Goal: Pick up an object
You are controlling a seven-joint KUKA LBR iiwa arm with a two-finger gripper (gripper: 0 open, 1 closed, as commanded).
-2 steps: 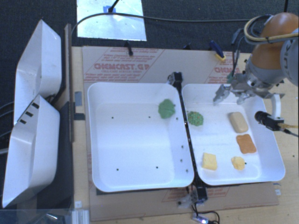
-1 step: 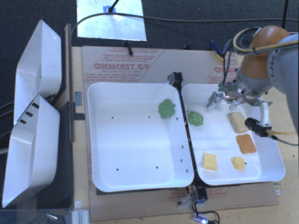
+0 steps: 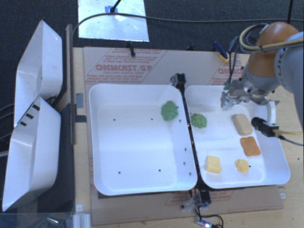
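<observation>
Claw (image 3: pixel 231 100) poised over the far part of the right bin (image 3: pixel 275 177), at the end of the grey arm (image 3: pixel 280 63) entering from the right; whether its fingers are apart or closed cannot be told, and nothing is seen held. Just near-right of it lies one tan block (image 3: pixel 242 124). Nearer still, one orange-brown slab (image 3: pixel 250 146). Two yellow pieces: a small one (image 3: pixel 242 166) and a square one (image 3: pixel 213 164). Two green clumps: one (image 3: pixel 198 121) at the right bin's left wall, one (image 3: pixel 169 110) in the left bin (image 3: pixel 137 179), far right corner. A black divider (image 3: pixel 188 127) separates the bins.
</observation>
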